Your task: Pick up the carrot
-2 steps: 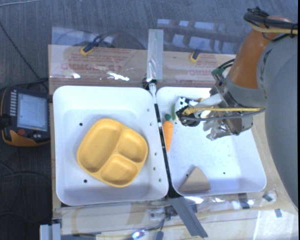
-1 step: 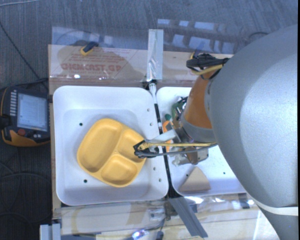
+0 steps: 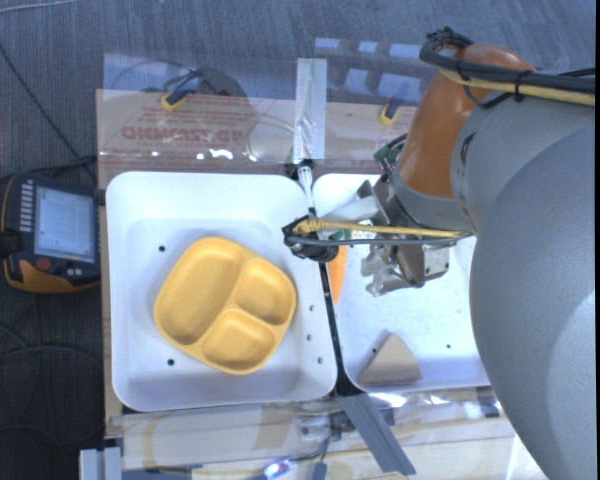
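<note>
Right of the dividing rim (image 3: 330, 318) a tan wedge (image 3: 388, 360) is lying, and beyond it the gripper (image 3: 398, 268), grip state impossible to tell, is hovering while the carrot (image 3: 332, 261) is hugging that rim, likely risking a glancing miss.

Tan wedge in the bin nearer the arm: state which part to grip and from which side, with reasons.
Probably grip the tan wedge across its two slanted edges, toward the narrower tip, coming down from above. It lies flat, and its broad base sits close to the bin's wall, hindering side approach.
</note>
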Available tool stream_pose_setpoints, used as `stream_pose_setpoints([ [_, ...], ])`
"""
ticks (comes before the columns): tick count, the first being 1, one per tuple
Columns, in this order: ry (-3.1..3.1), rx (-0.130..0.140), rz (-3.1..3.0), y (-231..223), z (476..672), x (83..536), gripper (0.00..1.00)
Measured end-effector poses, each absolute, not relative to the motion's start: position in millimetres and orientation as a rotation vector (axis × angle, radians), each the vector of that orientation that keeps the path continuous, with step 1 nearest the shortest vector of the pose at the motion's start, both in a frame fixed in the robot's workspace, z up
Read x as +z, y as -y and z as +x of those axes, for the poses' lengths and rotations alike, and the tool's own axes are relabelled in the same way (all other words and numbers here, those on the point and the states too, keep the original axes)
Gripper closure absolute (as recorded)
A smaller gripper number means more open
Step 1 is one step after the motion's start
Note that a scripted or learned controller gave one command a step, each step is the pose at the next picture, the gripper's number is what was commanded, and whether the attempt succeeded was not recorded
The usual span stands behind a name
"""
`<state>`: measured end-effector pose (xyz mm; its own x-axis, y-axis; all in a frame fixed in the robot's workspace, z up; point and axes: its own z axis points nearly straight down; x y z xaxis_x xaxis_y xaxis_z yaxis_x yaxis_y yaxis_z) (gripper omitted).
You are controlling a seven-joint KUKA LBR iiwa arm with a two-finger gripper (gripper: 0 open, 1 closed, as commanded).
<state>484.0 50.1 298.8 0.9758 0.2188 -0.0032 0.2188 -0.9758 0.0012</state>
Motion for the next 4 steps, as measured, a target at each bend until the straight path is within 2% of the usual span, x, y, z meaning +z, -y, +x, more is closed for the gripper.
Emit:
stream_pose_setpoints([
  [1, -0.440, -0.008, 3.109, -129, 483.1, 239, 1.00],
  [2, -0.474, -0.008, 3.102, -24, 486.1, 253, 1.00],
  [3, -0.335, -0.011, 3.122, -94, 482.4, 206, 1.00],
  [4, -0.334, -0.010, 3.122, -94, 482.5, 206, 0.00],
])
